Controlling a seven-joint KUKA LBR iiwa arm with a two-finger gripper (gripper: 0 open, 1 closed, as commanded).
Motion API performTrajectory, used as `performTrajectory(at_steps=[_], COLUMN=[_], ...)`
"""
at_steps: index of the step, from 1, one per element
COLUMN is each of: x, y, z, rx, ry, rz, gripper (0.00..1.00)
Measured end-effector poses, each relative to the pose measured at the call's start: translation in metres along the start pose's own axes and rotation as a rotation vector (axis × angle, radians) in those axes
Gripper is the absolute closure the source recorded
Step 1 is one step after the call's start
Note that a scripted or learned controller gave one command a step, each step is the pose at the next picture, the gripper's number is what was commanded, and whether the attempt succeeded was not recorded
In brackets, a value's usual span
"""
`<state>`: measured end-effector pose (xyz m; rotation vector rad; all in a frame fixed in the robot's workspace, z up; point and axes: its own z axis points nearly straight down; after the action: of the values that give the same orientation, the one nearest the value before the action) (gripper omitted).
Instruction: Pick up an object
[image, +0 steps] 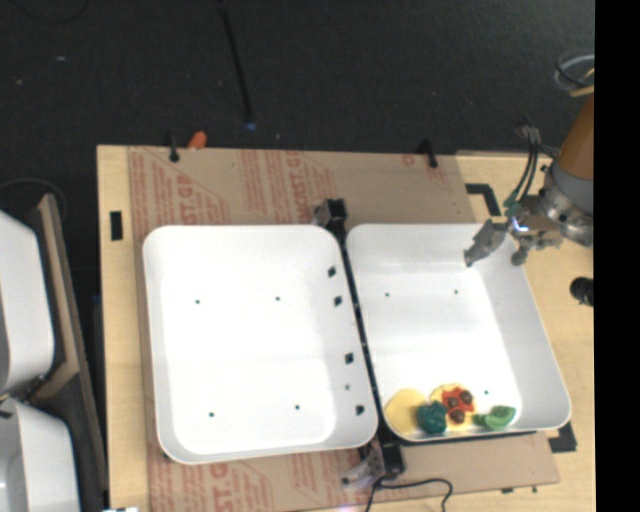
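Observation:
Small toys lie in the near corner of the right bin (440, 310): a pale yellow disc (402, 410), a teal lump (432, 419), a red and orange piece (456, 398) and a green piece (496, 416). My gripper (497, 247) hangs over the far right edge of that bin, well away from the toys. Its two grey fingers (480, 247) are spread apart with nothing between them.
The left bin (245, 335) sits beside the right one, with black clips (340, 300) along the divide. Both rest on a cardboard sheet (230, 185) on the wooden bench. White boxes (25, 300) stand at the far left.

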<state>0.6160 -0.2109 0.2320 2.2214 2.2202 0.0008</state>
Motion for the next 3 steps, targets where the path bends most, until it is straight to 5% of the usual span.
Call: performTrajectory(at_steps=[1,2,3], x=[0.027,0.06,0.075], y=[-0.064,-0.088,-0.116], z=[0.121,0.086,0.133], rx=[0.011,-0.001,0.005], ry=[0.003,0.001,0.001], rz=[0.0,-0.002,-0.001], gripper=[0.0,0.0,0.0])
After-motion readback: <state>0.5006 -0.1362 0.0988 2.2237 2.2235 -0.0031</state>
